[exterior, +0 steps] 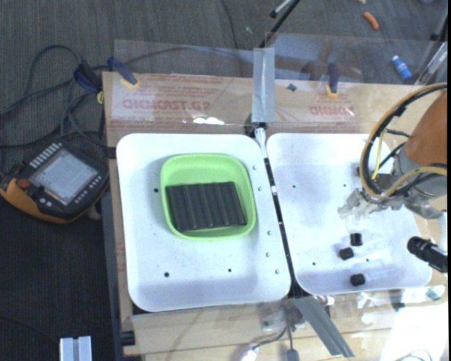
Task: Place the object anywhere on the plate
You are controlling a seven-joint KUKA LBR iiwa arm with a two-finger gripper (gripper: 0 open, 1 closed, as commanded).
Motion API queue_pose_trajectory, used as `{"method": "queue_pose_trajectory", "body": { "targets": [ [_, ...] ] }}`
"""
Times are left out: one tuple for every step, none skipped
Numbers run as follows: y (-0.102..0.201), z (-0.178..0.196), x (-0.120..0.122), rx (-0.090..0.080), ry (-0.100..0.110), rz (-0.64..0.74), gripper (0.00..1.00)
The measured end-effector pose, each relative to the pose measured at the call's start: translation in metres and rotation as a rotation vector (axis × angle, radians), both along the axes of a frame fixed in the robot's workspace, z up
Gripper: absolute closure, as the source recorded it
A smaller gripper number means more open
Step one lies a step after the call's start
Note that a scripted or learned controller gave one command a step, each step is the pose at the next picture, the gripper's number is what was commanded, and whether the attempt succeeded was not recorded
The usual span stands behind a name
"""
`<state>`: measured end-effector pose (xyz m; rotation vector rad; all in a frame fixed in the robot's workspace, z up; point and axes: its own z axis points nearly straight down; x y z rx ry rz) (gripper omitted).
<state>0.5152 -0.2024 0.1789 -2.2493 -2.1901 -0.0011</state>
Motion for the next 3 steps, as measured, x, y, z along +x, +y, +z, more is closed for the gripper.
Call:
{"method": "queue_pose_trajectory", "body": {
  "targets": [
    [0.075, 0.032, -0.005, -0.001, 0.002, 0.068, 1.00],
    [0.146, 0.017, 0.017, -0.002, 0.002, 0.194, 1.00],
    [0.146, 0.018, 0.017, -0.002, 0.002, 0.194, 0.00]
  ]
}}
